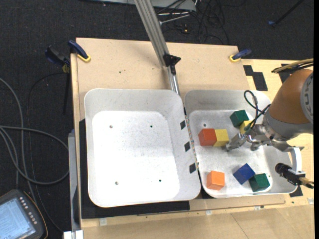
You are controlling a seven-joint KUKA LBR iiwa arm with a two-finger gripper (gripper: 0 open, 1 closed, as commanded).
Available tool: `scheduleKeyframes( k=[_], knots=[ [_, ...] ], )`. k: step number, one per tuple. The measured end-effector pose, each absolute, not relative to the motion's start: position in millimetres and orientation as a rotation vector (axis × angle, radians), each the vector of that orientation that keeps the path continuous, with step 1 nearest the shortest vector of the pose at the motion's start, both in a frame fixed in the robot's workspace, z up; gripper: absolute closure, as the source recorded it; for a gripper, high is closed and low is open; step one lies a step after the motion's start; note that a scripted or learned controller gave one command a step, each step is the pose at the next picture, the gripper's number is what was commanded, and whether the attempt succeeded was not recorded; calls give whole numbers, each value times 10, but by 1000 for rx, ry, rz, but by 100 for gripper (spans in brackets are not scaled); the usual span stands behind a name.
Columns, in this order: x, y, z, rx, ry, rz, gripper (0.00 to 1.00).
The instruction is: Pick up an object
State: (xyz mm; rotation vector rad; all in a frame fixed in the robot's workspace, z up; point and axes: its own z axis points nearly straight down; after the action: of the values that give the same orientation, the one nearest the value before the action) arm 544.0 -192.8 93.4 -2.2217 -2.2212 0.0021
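The right bin (199, 108) holds several blocks. An orange-red block (207, 137) and a yellow block (221, 136) sit side by side near its middle. A green block (239, 117) lies farther back. Toward the front are an orange block (216, 179), a blue block (243, 173) and a second green block (259, 181). My gripper (233, 144) is low in the bin, just right of the yellow block and close to its lower right corner. A bit of yellow (245, 126) peeks out behind the wrist.
The left bin (94, 103) lies beside the right one, their rims meeting at the middle. A metal pole (152, 26) slants across the bench from the back. Clamps sit at the bench's back corners (79, 51) (240, 55).
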Motion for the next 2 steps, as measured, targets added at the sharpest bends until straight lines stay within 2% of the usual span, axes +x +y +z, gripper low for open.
scheduleKeyframes(
  k=[1,2],
  knots=[
    [5446,-1934,1054,-2224,-2222,0,100],
    [5546,-1932,1651,-2223,-2229,-5,100]
  ],
)
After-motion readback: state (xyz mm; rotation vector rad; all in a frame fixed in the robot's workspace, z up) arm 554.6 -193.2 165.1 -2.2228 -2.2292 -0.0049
